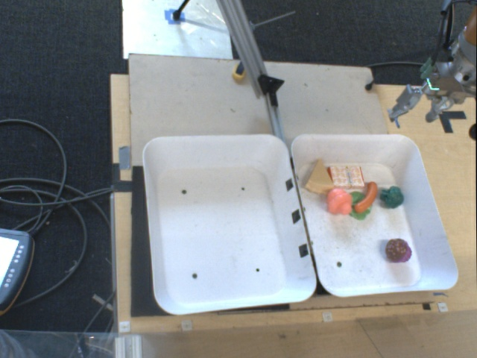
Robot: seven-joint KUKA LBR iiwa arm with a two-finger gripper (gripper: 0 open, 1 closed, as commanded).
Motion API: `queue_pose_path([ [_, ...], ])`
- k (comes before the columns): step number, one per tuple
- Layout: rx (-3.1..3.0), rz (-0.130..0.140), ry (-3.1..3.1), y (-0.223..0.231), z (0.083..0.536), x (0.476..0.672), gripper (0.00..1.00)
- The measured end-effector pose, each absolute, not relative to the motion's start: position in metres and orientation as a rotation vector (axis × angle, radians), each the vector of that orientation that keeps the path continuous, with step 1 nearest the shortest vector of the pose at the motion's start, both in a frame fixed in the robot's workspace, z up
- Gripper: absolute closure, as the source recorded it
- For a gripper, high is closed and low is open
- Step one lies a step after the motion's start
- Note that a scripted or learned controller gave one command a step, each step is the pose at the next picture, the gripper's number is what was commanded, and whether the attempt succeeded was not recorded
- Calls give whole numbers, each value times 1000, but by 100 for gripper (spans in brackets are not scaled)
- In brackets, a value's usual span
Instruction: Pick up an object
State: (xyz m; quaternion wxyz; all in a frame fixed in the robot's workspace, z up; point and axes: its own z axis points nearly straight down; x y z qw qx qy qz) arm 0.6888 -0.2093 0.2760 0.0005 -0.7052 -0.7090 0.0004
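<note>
The right white bin (428,200) holds several small toy foods. A tan wedge (318,176) and a red-patterned cracker box (346,175) lie near its far wall. In front of them cluster a pink-red piece (339,201), an orange sausage shape (365,198) and a dark green broccoli (391,196). A purple ball (398,250) sits alone near the front. My gripper (414,118) hangs above the bench beyond the bin's far right corner, open, with nothing between its fingers.
The left white bin (160,222) adjoins the right one along a shared rim. A slanted metal pole (250,43) crosses the grey board behind the bins. Cables and a tablet (11,263) lie on the dark floor at left.
</note>
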Motion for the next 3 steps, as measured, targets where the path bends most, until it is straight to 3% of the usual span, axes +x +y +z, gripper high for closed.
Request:
queue_pose_path([
  [1,-2214,0,-2232,-209,279,689,0],
  [3,-2217,2,-2225,-208,175,690,0],
])
